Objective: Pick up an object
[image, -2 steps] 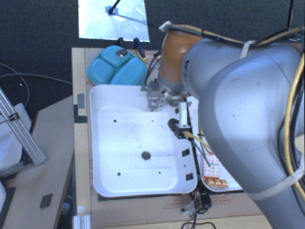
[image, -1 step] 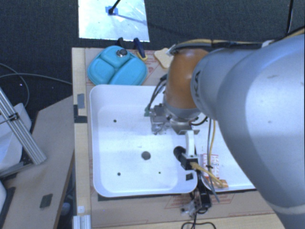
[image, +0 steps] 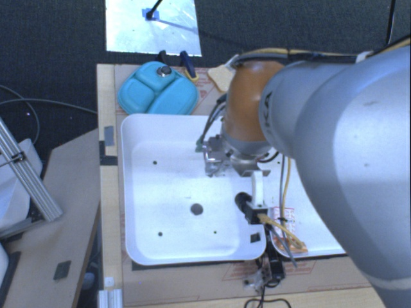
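White left bin mostly open around a small dark disc; gripper over its far-right part, grip state cannot be told.

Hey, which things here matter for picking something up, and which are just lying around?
Job: arm, left white bin, small dark disc in it.
Lying about: turquoise container beyond the bin, shiny sheet, metal rail.

Bench with white bin, blue container
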{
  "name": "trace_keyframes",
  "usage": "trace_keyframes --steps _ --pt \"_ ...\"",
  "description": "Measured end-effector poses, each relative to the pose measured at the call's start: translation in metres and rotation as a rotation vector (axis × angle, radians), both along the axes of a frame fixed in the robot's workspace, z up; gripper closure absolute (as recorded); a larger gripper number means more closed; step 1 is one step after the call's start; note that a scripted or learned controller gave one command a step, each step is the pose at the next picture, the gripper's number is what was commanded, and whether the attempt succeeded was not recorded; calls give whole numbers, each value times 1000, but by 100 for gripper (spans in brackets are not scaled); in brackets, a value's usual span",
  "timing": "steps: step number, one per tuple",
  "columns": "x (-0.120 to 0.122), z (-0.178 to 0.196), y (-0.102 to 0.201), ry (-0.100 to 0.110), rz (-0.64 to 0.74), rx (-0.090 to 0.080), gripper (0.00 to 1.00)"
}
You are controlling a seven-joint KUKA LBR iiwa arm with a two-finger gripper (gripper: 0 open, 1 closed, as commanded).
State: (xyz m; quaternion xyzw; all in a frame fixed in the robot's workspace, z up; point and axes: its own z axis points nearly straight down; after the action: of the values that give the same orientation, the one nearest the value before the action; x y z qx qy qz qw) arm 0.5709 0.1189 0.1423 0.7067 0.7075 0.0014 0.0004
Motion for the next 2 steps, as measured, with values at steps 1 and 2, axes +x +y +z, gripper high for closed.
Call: trace_keyframes --steps 1,2 --pt "42 174 71 -20 10 7 100" --pt "4 120 83 7 5 -1 100"
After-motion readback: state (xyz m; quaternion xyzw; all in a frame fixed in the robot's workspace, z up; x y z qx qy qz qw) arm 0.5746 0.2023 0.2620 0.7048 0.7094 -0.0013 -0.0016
